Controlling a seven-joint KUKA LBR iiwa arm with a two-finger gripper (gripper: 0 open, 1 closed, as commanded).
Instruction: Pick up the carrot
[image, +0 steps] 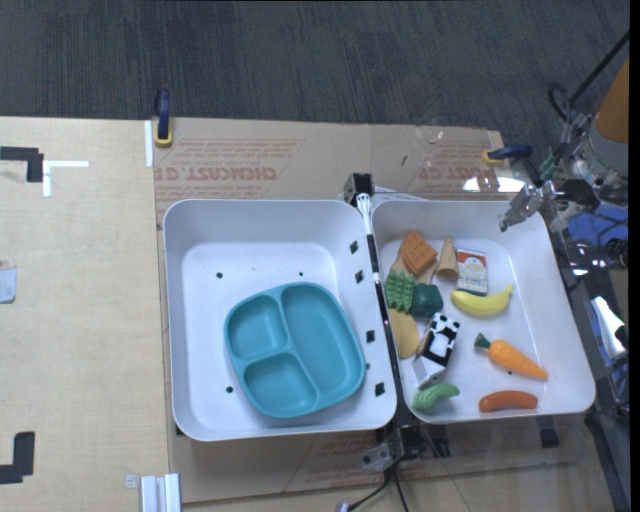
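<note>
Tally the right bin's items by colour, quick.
Orange: 3, the carrot, sausage, waffle
Yellow: 2, the banana, yellow piece
Green: 3
Tan: 1
Black-and-white: 1
White box: 1
Total: 11

Teal divided plate (294, 347) in left bin (190, 262); banana (482, 301) in right bin (566, 312)

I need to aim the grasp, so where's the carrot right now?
The carrot lies in the right bin, near its right wall, below the banana and just above an orange sausage.
</note>
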